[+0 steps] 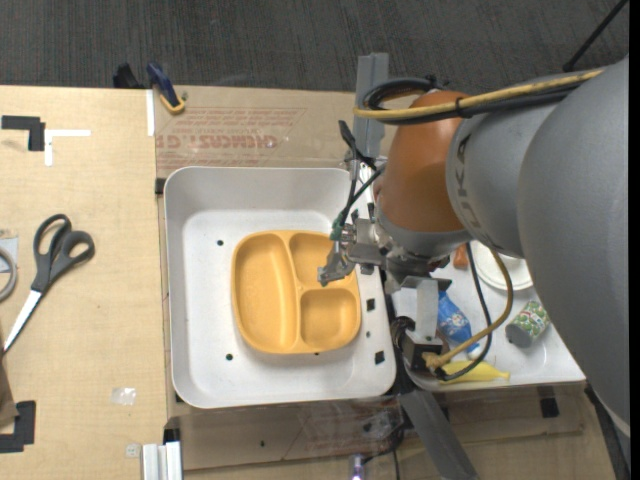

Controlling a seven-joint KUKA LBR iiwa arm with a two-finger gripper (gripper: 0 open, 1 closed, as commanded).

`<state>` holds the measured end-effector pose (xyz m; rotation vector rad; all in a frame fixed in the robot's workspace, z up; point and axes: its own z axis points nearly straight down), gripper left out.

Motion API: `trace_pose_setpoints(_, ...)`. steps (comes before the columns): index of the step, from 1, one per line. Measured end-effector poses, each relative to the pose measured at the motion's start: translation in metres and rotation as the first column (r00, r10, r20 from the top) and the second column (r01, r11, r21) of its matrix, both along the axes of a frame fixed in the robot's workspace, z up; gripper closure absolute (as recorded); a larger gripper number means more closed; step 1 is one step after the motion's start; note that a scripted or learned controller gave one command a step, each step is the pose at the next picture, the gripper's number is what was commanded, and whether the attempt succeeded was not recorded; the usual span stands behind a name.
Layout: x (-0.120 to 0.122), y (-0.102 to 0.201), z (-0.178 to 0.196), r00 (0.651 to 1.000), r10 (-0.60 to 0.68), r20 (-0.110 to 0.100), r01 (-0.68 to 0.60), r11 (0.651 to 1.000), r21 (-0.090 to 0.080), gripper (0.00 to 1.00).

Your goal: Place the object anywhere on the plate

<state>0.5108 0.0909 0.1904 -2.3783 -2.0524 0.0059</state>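
Orange plate (270, 293) mid left bin (190, 298), gripper (333, 268) over right rim.

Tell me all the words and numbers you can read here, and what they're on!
Cardboard sheet behind the left bin: red printed lettering in two lines, seen flipped and faint. It cannot be read for sure.
Blue packet in the right bin: has printing, too small and blurry to read.
Orange plate: no writing.
Scissors: no writing that can be seen.
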Motion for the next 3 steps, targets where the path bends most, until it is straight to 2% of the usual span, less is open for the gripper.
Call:
trace_pose_setpoints(1,0.0,-0.001,0.008,1.0,-0.001,-0.004,0.001,1.0,-0.002,1.0)
trace_pose_setpoints(2,-0.002,0.088,0.023,1.0,0.026,-0.001,-0.026,1.0,0.0,1.0)
trace_pose_setpoints(3,0.004,0.065,0.086,0.994,-0.107,0.0,0.107,0.994,-0.002,1.0)
